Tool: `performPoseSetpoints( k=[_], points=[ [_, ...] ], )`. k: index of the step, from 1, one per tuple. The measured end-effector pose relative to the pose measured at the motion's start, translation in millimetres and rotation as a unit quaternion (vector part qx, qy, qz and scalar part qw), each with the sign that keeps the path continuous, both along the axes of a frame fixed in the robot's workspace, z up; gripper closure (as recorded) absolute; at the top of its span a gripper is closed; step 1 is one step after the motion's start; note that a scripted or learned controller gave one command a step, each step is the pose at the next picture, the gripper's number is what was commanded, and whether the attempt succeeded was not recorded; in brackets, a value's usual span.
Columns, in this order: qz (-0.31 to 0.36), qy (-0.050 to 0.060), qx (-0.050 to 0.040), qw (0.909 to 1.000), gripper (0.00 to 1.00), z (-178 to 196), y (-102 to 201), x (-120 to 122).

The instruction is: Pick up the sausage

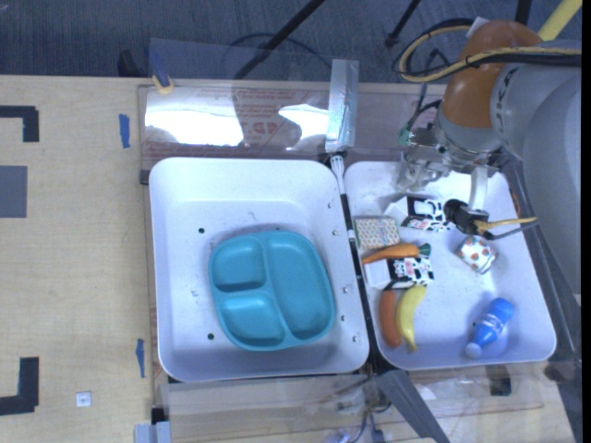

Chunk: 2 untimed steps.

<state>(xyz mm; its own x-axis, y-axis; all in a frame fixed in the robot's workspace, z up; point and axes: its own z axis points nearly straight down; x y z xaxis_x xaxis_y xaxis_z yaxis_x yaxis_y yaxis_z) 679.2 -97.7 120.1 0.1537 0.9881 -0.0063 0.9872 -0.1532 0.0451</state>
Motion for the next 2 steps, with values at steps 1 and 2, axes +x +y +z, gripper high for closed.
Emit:
performPoseSetpoints(
  k=[1, 2],
  points=[
    [0.000, 0.001, 0.0000, 1.0000, 0.00, -0.5, -0.2, -0.6],
    [0.151, 0.021, 0.0033, 0.9884, 0.00, -33.7, 8.2, -11.5]
  ],
)
